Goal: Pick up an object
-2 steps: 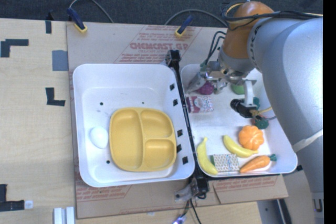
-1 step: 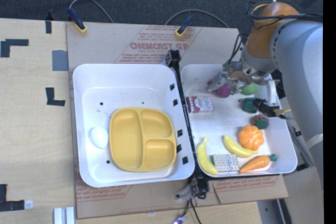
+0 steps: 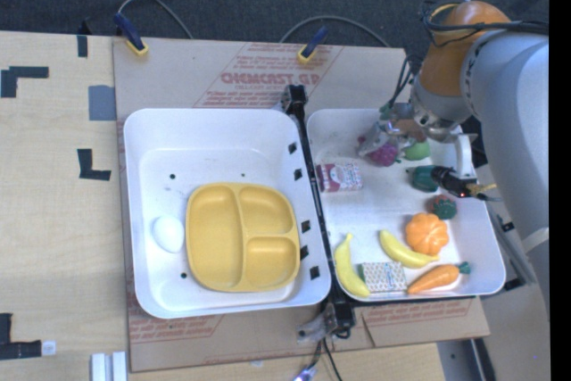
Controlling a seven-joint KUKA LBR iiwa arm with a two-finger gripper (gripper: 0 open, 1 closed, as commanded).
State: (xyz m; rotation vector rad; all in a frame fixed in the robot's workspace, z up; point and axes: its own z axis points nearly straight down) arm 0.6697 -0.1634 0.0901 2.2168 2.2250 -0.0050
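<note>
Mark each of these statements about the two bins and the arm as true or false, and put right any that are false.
1. The yellow divided tray lies in the left bin. True.
2. The white egg sits inside one of the tray's compartments. False: it lies on the bin floor, just left of the tray.
3. The carrot is in the right bin, near its front right corner. True.
4. The orange pumpkin is in the left bin. False: it is in the right bin, above the carrot.
5. The gripper is over the left bin. False: it is over the right bin's far end, by a purple object.
</note>
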